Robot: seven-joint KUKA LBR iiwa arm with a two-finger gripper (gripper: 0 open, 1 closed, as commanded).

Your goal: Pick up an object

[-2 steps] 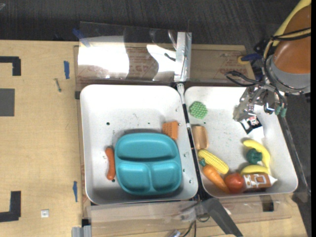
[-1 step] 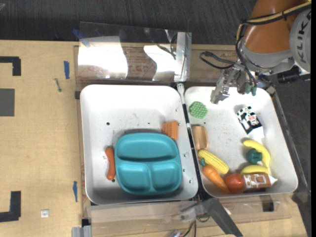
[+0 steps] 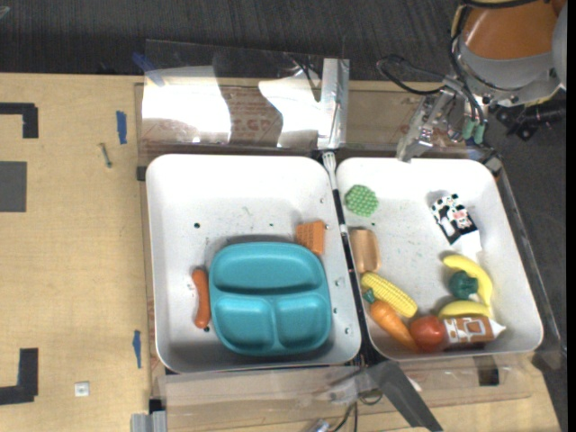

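Note:
My gripper (image 3: 430, 130) hangs at the upper right, over the far rim of the right bin (image 3: 517, 241), open and with nothing between its fingers. Below it in that bin lie a green round piece (image 3: 362, 200), a black-and-white cow-print carton (image 3: 453, 216), a tan bread roll (image 3: 364, 248), a corn cob (image 3: 389, 293), a carrot (image 3: 391, 322), a tomato (image 3: 428, 331), a banana (image 3: 474, 273) over a teal piece (image 3: 463, 285), and a small labelled bottle (image 3: 470, 329). The carton is the object closest to the gripper.
The left bin (image 3: 171, 205) holds a teal divided plate (image 3: 268, 297), an orange block (image 3: 311, 237) at its far right corner and a red sausage (image 3: 202, 297) on its left. A shiny clear panel (image 3: 243, 106) stands behind the bins.

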